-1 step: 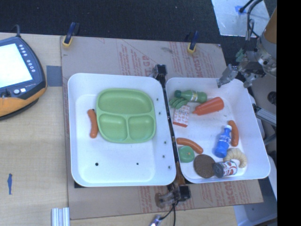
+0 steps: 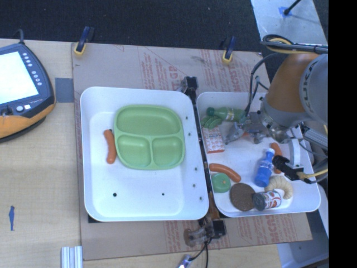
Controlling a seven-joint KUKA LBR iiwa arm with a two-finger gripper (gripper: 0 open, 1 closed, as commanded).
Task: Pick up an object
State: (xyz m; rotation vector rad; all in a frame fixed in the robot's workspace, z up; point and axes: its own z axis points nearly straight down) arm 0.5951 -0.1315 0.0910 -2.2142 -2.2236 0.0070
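Faint red lettering printed in rows on brown cardboard sheet (image 2: 167,66) under white bins: too blurred to read. Small red-and-white packet (image 2: 214,143) in right bin: print illegible.

Both bins (image 2: 89,149) are white; the divided plate (image 2: 149,136) pale green; the sausage (image 2: 110,146) beside it orange; the bottle (image 2: 264,168) blue; the disc (image 2: 242,196) brown; the can (image 2: 272,200) red and white.
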